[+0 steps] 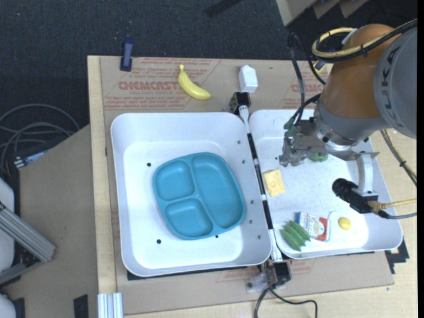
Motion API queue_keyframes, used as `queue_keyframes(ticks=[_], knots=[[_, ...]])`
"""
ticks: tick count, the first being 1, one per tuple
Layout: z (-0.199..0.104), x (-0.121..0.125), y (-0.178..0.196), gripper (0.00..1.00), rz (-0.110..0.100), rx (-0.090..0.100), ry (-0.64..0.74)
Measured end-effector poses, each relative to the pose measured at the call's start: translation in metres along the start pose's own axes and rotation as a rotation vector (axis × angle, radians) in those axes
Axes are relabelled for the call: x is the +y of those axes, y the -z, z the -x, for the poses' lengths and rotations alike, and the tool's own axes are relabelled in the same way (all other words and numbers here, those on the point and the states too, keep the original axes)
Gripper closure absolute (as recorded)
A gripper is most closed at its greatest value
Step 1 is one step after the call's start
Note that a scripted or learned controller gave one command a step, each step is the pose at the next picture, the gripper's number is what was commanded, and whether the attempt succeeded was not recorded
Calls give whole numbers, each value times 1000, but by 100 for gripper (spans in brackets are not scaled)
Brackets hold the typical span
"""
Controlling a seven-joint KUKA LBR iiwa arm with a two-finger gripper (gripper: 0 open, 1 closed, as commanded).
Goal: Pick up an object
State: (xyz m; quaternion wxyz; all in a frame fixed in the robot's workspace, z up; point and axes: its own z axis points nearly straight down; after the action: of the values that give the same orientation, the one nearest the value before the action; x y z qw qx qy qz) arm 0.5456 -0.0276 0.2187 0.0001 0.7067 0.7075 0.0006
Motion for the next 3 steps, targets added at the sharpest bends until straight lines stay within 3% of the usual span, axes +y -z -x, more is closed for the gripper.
queue_keyframes(ticks=[1, 2, 3], knots=[[72, 11, 42, 100, 2, -3, -2], [71, 11, 41, 0, 0, -2, -1], [121, 65, -135, 0, -2, -2, -1]])
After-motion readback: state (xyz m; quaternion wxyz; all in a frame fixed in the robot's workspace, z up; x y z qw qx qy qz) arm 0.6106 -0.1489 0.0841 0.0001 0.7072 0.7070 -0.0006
